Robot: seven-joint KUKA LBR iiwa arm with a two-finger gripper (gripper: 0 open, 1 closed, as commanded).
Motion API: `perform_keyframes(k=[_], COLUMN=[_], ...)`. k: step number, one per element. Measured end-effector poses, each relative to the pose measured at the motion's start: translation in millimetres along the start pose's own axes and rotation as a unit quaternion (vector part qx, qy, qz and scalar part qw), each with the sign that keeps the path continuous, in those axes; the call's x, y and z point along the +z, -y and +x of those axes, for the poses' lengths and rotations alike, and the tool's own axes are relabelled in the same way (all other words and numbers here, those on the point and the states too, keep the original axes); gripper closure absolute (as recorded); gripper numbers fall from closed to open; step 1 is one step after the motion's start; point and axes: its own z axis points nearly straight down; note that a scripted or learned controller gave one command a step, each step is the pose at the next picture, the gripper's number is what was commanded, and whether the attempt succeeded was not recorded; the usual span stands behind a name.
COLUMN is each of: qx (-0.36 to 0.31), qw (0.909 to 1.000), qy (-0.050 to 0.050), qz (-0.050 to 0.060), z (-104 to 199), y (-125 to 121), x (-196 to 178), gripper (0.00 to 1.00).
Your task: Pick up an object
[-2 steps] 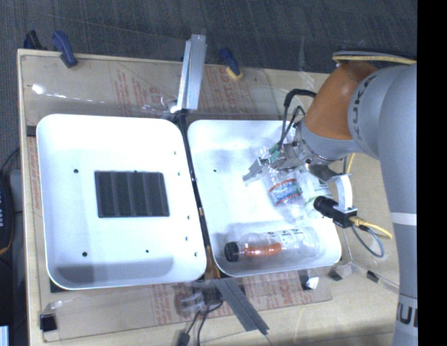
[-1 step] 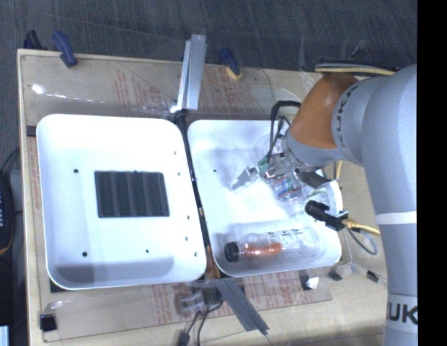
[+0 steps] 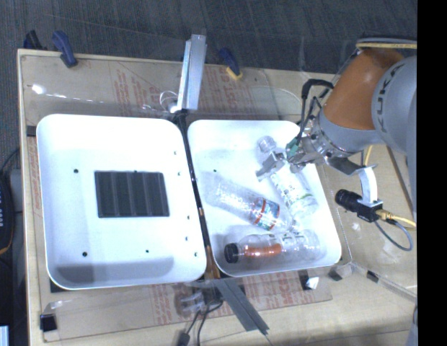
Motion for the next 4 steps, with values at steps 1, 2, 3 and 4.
perform_keyframes(k=[1,2,3,4], qx=[-0.064,-0.111,-0.159,-0.162], qw=[0.9978,0.9937,0.9872,0.9868], qy=[0.005,0.011,0.008,0.008], qz=[-0.017,-0.015,-0.006,-0.007], z=[10.4,31.0,69.8,70.1], y=[36.0,29.5,37.7,36.2], x=[73.8,79.9,94.7,84.5], gripper=[0.00,0.00,0.00,1.00])
